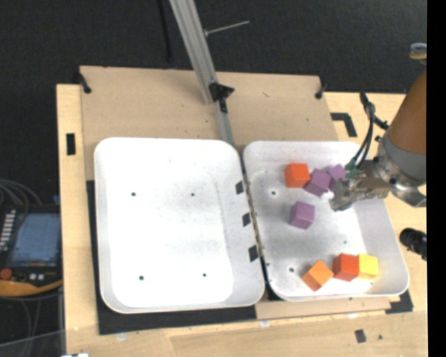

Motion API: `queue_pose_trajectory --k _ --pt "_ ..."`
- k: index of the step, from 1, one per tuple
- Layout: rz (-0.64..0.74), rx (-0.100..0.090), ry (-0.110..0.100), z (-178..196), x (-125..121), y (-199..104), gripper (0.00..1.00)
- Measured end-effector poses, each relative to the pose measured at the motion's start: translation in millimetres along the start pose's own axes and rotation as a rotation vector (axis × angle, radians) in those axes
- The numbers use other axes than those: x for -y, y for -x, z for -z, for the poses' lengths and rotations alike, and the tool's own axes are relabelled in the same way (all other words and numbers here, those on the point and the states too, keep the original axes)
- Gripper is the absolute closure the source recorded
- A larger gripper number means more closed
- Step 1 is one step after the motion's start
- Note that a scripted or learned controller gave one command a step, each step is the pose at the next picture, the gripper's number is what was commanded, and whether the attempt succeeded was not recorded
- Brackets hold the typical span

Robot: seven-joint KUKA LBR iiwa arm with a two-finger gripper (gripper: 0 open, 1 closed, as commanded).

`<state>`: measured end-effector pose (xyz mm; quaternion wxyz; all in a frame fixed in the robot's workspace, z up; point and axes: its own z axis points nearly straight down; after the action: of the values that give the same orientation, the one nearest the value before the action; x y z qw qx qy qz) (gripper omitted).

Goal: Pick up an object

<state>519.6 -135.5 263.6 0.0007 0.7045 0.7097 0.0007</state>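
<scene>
Approach step, we judge; gripper (342, 199) low in the right bin (375, 274) beside the purple blocks (323, 179); finger spread we cannot tell; next, centre and close.

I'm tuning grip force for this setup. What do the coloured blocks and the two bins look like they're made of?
Blocks, such as the orange block and the lone purple block: probably painted wood or hard plastic, with flat, evenly coloured matte faces and crisp edges; the view cannot settle which. Left bin and right bin: likely moulded white plastic, smooth, with rounded corners and a raised rim.
</scene>
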Motion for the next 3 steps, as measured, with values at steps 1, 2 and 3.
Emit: queue_pose_trajectory --k 1,2,3 --pt "0.0 -0.001 -0.001 -11 1 -56 1.0" --pt "0.001 -0.002 -0.001 -11 2 -116 1.0" --pt "0.001 -0.002 -0.001 -7 2 -164 1.0"
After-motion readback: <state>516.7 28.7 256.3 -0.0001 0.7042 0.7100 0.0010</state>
